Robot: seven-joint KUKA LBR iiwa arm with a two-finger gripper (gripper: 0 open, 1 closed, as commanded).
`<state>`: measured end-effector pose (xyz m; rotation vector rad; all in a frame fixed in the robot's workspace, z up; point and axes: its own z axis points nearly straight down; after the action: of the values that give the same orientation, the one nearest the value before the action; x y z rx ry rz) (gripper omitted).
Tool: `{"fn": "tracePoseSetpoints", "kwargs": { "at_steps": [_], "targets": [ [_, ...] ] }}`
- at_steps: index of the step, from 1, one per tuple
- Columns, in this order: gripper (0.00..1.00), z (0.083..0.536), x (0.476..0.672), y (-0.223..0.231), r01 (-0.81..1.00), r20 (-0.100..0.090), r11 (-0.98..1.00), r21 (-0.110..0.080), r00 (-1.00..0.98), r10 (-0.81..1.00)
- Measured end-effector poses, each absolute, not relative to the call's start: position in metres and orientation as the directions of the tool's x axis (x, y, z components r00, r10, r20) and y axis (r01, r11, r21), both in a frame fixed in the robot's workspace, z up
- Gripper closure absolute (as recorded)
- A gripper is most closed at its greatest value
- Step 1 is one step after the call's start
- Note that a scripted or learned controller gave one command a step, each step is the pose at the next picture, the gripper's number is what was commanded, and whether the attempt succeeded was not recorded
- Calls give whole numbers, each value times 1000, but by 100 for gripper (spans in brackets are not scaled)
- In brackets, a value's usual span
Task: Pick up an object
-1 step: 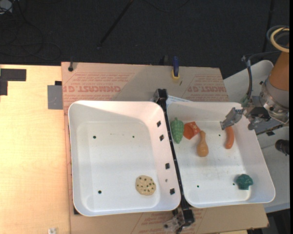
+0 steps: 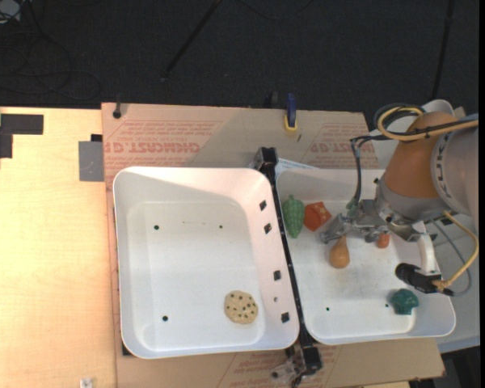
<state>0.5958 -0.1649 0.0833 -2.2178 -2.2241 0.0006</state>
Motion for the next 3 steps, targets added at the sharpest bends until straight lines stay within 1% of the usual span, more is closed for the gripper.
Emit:
{"fn": "tracePoseSetpoints", "kwargs": {
  "at_steps": [1,2,3],
  "targets": [
    [0,88,551,-79,1000,1,3,-3,-3,1000],
    [100,98,552,-83,1000,1,-5,-4,5,1000],
    [100,192,518,-38,1000,3,3,3,-3,1000]
  ]
}}
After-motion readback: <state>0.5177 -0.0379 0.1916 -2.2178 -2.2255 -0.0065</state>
